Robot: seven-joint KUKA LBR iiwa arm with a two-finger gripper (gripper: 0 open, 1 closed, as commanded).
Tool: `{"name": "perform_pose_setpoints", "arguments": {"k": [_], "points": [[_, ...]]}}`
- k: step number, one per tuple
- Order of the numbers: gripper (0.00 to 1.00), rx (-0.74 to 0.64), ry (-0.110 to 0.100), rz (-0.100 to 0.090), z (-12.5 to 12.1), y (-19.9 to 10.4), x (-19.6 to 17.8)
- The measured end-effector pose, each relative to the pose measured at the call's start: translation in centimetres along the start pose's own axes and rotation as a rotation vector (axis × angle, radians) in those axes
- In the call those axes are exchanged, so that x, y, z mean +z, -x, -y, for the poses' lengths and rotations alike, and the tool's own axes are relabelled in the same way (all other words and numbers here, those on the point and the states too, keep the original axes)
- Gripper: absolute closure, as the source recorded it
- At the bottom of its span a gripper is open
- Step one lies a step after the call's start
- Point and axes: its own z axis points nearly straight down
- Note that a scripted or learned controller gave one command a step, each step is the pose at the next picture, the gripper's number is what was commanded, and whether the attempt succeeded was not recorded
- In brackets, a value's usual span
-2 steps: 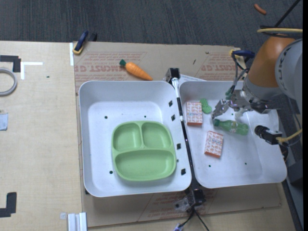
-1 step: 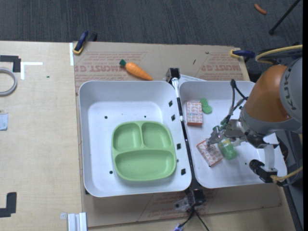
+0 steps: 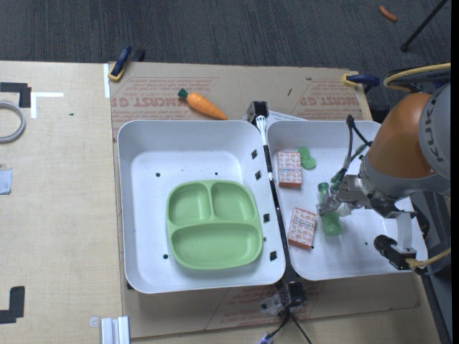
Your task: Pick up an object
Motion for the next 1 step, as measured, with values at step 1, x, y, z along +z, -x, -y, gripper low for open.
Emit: {"name": "perform_pose_setpoints", "arguments": {"k": [1], "points": [[1.00,0.106,0.001,0.001,-0.29,-5.03,-10.54]]}}
